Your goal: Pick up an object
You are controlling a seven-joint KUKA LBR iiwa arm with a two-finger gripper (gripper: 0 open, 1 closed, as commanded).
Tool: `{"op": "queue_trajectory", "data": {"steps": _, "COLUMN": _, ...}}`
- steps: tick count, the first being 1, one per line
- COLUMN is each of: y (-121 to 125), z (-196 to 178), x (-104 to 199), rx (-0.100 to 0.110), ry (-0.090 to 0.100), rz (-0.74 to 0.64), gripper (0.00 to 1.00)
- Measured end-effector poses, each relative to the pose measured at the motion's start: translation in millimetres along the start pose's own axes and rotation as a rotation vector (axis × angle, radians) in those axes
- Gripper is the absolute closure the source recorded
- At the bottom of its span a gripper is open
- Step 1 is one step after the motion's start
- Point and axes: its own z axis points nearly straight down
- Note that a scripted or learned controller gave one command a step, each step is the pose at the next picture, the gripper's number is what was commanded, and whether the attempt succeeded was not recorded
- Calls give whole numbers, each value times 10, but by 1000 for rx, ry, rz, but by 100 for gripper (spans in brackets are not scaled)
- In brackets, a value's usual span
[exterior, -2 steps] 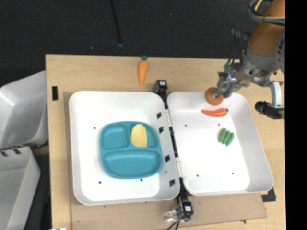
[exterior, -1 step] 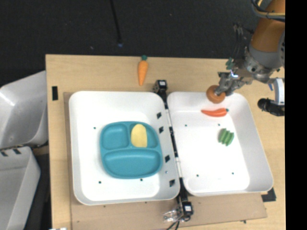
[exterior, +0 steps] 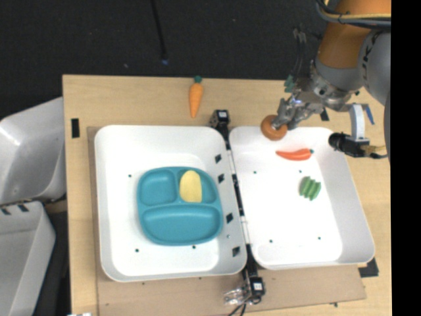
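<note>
Now hand [exterior: 284, 118] at brown round obj [exterior: 272, 128], right bin [exterior: 342, 242] rim.

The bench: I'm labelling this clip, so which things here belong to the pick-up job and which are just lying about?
In the job:
end effector
brown round object at the right bin's far rim, right under it

Lying about:
red chilli
green piece
carrot on the bench
blue tray with yellow piece
</note>
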Motion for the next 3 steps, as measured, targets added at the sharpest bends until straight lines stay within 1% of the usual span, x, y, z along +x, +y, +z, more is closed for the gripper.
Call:
{"op": "queue_trajectory", "data": {"steps": 1, "y": 48, "z": 96, "x": 480, "rx": 1, "ry": -1, "rz": 2, "gripper": 100}}
{"op": "queue_trajectory", "data": {"steps": 2, "y": 104, "z": -1, "x": 1000, "rx": -1, "ry": 0, "rz": 0, "gripper": 100}}
{"op": "queue_trajectory", "data": {"steps": 3, "y": 98, "z": -76, "x": 1526, "rx": 1, "ry": -1, "rz": 1, "gripper": 100}}
